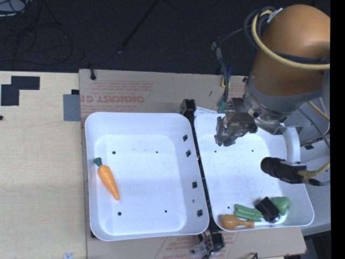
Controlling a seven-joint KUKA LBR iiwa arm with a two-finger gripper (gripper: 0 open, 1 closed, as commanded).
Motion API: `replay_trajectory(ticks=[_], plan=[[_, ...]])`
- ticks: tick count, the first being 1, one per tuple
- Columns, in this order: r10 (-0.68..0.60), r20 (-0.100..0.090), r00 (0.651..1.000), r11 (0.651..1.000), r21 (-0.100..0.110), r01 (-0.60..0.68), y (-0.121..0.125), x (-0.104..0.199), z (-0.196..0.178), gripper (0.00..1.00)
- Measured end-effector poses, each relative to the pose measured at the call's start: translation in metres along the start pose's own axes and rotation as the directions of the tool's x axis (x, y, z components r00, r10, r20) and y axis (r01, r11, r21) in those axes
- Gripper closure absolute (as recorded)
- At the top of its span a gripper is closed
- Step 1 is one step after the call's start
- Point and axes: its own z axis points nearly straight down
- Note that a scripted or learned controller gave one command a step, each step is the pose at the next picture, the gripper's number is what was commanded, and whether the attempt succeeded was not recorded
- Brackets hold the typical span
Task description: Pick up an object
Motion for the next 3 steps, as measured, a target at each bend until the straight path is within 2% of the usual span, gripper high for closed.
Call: replay_trajectory(ticks=[1,2,3], plan=[[-0.005,-0.005,1.000,0.999,-0.034,0.005,0.014,0.018,-0.173,1.00],[0.001,0.000,1.000,1.000,-0.005,-0.001,0.062,-0.004,-0.032,1.00],[-0.005,-0.003,1.000,0.999,-0.032,0.004,0.098,0.022,-0.184,1.00]])
